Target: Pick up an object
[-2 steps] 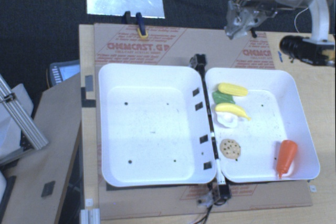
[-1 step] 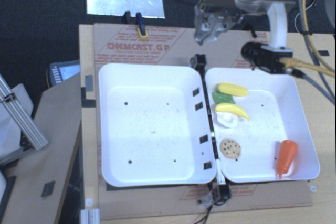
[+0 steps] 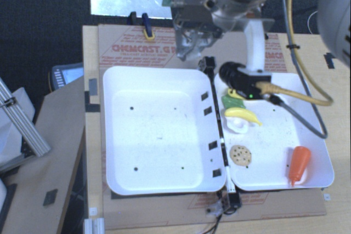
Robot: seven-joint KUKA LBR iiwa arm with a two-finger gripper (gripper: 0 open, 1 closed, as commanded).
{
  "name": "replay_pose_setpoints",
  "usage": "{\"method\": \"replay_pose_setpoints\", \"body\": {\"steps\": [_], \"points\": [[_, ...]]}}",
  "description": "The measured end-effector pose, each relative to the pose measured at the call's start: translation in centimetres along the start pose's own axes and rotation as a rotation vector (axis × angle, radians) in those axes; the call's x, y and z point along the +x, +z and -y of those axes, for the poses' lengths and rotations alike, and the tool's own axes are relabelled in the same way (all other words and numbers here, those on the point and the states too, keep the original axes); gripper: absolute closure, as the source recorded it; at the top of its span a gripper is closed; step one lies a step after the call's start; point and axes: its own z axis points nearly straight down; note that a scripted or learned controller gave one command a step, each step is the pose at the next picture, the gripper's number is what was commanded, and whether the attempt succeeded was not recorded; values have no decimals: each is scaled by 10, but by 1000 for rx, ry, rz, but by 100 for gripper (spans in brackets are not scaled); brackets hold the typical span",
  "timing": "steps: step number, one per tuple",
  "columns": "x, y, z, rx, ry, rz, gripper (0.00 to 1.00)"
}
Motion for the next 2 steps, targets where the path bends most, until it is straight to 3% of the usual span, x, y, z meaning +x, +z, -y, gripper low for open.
{"method": "replay_pose_setpoints", "body": {"steps": [1, 2], "points": [[-1, 0, -1, 0, 2, 0, 0], [-1, -11, -1, -2, -1, -1, 100]]}}
